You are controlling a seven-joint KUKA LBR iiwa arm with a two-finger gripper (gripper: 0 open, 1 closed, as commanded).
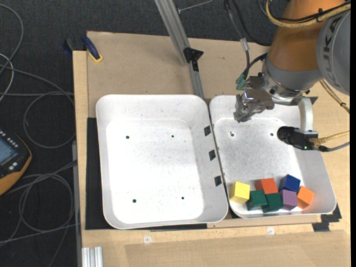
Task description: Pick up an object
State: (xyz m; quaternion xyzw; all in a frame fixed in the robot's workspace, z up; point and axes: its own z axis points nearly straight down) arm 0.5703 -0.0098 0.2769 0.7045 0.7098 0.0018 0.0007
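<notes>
Nearest, at the front edge of the right bin (311,166): blocks (271,193) clustered touching one another, yellow block (241,191) leftmost. Farther back, over the rear of the same bin: gripper (243,111), holding nothing visible, open or closed impossible to tell. Blocks well apart from gripper, toward the camera and slightly right; bulk of travel forward.

I'm looking at a robotics lab: a plywood bench (144,60) on dark carpet (39,15), loose cables (33,110) trailing over the floor, an aluminium camera pole (177,32) clamped upright.
</notes>
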